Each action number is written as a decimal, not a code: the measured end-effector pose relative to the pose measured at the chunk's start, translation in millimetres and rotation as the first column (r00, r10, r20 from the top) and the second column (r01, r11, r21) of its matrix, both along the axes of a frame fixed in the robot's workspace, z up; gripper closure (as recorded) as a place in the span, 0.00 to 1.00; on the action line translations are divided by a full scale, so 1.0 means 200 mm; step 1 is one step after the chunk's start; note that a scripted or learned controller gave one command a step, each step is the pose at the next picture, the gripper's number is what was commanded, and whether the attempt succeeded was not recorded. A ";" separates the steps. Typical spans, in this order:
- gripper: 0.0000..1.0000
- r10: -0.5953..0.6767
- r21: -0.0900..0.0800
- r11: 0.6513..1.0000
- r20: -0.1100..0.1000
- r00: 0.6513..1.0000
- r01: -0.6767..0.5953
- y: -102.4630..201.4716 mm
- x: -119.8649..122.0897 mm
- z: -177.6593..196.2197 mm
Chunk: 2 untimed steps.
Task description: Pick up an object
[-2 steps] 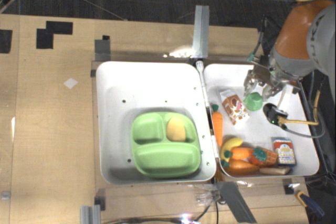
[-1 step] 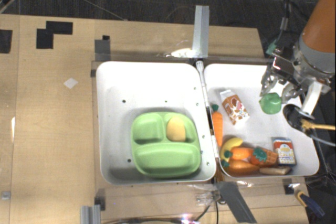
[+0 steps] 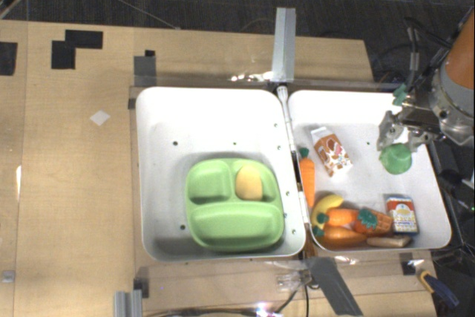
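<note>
Green and round, a small cup sits just below the gripper over the right bin; I judge it the pick target, yet I cannot tell whether it is held or merely lies beneath. The arm reaches in from the right, wrist bent down toward the bin's far right side, well apart from the toy food heaped along the near wall.

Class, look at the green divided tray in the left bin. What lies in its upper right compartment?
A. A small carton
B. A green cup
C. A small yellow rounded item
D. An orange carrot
C: the green divided tray in the left bin holds a small yellow rounded item in its upper right compartment, while the carrot, green cup and carton all lie in the right bin.
</note>
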<state>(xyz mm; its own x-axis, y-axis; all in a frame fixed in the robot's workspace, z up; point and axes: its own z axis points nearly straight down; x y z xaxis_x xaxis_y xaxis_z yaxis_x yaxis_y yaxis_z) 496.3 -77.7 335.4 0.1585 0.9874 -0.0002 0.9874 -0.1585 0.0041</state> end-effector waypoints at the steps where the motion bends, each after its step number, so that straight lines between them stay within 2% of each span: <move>1: 1.00 0.371 -0.003 0.929 0.001 0.929 -0.371 -0.09 -0.04 -0.01; 2: 1.00 0.414 -0.004 0.910 0.002 0.910 -0.414 -0.28 -0.04 0.25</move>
<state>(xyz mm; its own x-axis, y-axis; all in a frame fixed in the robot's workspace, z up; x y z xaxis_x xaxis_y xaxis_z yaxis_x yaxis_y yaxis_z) 488.5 -133.2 386.2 -0.2648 0.9643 -0.0041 0.9643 0.2648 0.0064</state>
